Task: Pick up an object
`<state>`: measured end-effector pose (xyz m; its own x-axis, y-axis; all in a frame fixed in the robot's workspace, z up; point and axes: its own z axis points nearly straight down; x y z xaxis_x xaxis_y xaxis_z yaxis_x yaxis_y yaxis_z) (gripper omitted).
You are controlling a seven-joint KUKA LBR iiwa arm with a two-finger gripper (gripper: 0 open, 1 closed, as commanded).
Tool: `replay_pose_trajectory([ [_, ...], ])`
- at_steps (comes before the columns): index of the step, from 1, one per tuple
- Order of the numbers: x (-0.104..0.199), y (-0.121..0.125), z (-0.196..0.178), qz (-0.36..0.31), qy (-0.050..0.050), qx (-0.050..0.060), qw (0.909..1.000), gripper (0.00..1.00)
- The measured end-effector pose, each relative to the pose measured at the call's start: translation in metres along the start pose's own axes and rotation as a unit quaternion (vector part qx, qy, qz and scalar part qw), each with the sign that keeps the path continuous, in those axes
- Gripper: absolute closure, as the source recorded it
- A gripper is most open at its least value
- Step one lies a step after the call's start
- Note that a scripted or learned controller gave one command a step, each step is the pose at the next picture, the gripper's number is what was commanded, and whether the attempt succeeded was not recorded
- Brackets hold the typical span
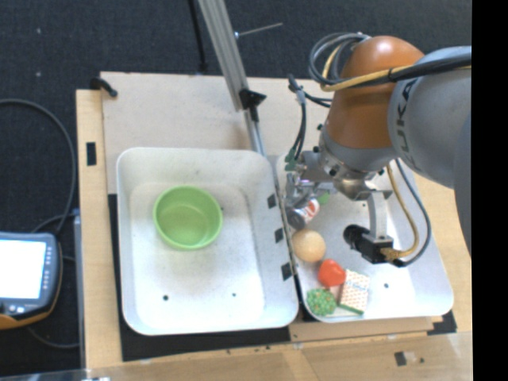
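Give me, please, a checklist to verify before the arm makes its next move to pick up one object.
1. Objects to pick lie in the right bin: tan ball, red piece, green piece, patterned packet. Ok.
2. Hand is over the right bin, beside the wall shared with the left bin. Ok.
3. Hand is free of load: a small red-and-white thing shows right at it. Cannot tell.
4. Tan ball, nearest the hand, has nothing on top of it. Ok.
5. Red piece, green piece and patterned packet have room between them: they crowd together. Not ok.
6. Green bowl in the left bin is away from the hand. Ok.
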<state>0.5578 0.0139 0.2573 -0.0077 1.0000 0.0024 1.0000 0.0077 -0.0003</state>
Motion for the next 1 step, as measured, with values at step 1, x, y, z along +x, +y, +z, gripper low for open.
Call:
replay_pose_trajectory([
  [1,0.0535,0.0,-0.0058,-0.001,0.0,-0.001,1.0,1.0],
])
